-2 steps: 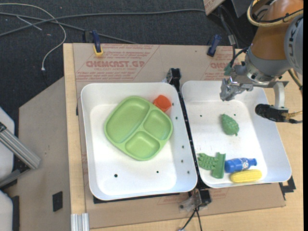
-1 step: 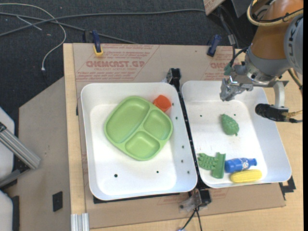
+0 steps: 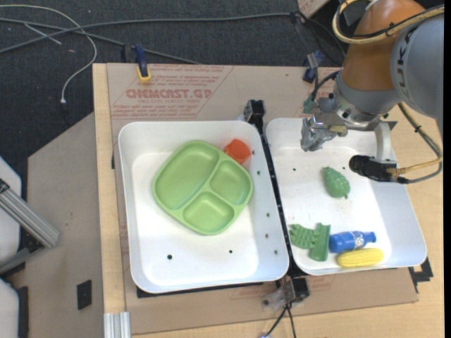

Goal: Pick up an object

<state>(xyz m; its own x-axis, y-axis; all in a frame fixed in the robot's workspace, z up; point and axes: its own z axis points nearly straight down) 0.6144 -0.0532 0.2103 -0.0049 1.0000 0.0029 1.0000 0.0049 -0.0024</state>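
My gripper (image 3: 312, 141) hangs over the back left part of the right bin (image 3: 402, 210), pointing down with nothing seen between its fingers. A bumpy green object (image 3: 337, 182) lies a little in front and to the right of it. Near the bin's front edge lie a green toy (image 3: 311, 239), a blue bottle (image 3: 351, 241) and a yellow corn cob (image 3: 361, 258). In the left bin (image 3: 141, 259) a green divided plate (image 3: 204, 186) rests, with a small orange object (image 3: 238, 149) touching its back rim.
Both bins sit on a cardboard sheet (image 3: 176, 90). A black clamp (image 3: 254, 111) stands at the back between the bins. A black camera part with a yellow cable (image 3: 377, 167) juts out beside the wrist over the right bin.
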